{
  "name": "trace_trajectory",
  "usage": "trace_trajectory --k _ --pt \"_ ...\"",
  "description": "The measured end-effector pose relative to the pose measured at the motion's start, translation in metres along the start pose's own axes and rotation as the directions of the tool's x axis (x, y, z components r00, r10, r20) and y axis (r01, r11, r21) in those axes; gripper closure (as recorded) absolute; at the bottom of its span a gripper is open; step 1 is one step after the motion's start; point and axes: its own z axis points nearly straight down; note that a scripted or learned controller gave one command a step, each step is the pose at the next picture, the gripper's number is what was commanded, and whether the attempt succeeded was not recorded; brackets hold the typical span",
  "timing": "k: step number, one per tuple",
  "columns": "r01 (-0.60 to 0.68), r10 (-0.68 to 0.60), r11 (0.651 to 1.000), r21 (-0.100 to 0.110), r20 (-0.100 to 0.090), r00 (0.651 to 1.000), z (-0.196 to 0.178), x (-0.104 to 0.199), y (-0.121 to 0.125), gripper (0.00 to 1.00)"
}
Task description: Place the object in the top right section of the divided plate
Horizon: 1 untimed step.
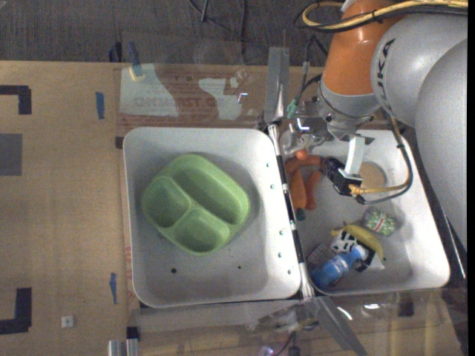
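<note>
One pincer (306,148), low in the right bin's (423,269) top-left corner, over the orange carrots (300,180); you can't tell from this angle if it's spread or pinching anything. Carrots lie tight against the wall between the bins, so expect a finger to hit the wall or slip off. Banana (365,237), blue bottle (335,267) and green cup (380,221) sit well apart. Green plate (197,202) waits in the left bin (141,273), rotated, so you could pick the wrong section.
</note>
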Motion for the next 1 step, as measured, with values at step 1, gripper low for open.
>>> trace_trajectory --k 1 --pt "0.004 -0.004 1.000 0.001 0.000 1.000 0.0008 0.0839 -0.0454 1.00"
